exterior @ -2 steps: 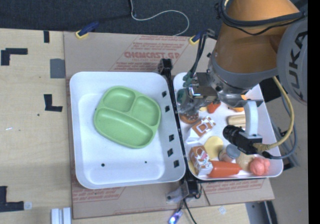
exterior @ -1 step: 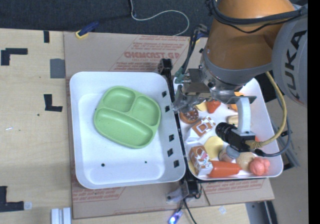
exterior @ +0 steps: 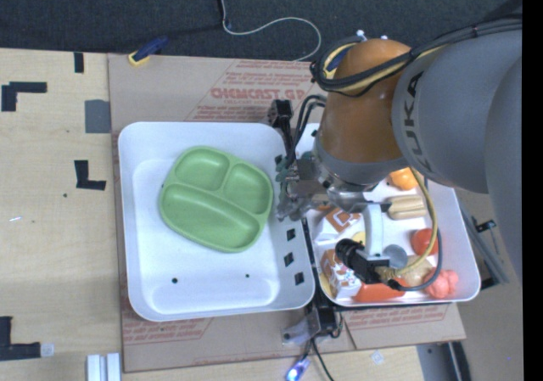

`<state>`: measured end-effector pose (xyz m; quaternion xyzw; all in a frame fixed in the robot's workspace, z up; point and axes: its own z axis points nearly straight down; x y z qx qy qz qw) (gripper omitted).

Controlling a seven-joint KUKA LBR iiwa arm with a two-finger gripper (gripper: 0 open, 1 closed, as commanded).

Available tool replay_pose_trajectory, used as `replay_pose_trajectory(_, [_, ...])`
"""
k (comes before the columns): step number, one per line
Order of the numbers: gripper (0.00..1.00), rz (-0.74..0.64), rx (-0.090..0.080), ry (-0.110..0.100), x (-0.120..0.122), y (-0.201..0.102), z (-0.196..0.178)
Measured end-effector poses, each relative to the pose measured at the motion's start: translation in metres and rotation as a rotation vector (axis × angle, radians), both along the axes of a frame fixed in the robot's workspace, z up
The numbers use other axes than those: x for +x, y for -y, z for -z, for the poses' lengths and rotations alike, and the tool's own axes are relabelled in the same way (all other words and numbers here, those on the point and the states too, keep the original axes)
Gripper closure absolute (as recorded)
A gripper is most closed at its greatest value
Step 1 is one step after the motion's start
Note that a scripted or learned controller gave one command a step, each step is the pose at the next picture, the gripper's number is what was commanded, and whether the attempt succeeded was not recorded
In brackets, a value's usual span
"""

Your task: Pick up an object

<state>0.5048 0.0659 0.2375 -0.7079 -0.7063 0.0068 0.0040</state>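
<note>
The arm's orange-banded wrist hangs over the right bin (exterior: 469, 243), and my gripper (exterior: 338, 211) reaches down at that bin's left side, mostly hidden under the wrist. Around it lie small items. A printed snack packet (exterior: 338, 276) sits at the front left. An orange piece (exterior: 373, 293) lies along the front wall and a pink lump (exterior: 443, 283) fills the front right corner. A red piece (exterior: 422, 240), a cream block (exterior: 406, 205) and an orange ball (exterior: 403, 177) lie further back. Nothing shows between the fingers.
A green divided plate (exterior: 216, 197) lies tilted in the left bin (exterior: 204, 294), in its back half. Both bins rest on a cardboard sheet (exterior: 237, 91). A thin cable (exterior: 254, 27) loops across the dark floor behind.
</note>
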Motion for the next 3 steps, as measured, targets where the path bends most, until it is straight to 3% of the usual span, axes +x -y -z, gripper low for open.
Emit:
replay_pose_trajectory(1, [1.00, -0.001, 0.005, 0.025, -0.018, 0.029, -0.119])
replay_pose_trajectory(2, [1.00, -0.011, 0.006, 0.016, -0.021, -0.039, -0.140])
replay_pose_trajectory(3, [1.00, -0.003, 0.005, 0.024, -0.021, -0.008, -0.228])
